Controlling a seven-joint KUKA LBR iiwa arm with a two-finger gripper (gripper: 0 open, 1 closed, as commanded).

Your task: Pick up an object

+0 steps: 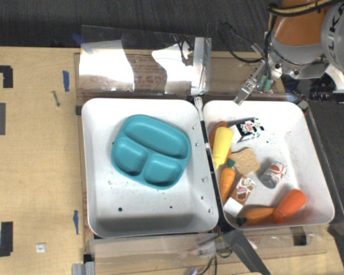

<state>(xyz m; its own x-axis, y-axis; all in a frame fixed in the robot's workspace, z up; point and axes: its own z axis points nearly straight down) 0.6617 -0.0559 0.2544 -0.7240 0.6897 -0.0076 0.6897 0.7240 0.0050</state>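
The right bin [309, 153] holds several small items: a yellow corn-like piece [222, 144], a black and white packet [249, 128], a tan slice [245, 161], a small grey can [272, 175], a red and white box [244, 191] and two carrots [227, 183] [258, 215] beside an orange-red piece [289, 205]. My gripper [254, 87] hangs above the bin's far rim, tilted down toward the left. Its fingers stand apart, open, with nothing between them. It is clear of every item.
A teal divided plate [151, 150] lies in the left bin [97, 199]. A shiny clear sheet and a metal post [200, 67] stand behind the bins. Black cables [235, 44] trail near the arm at the back right.
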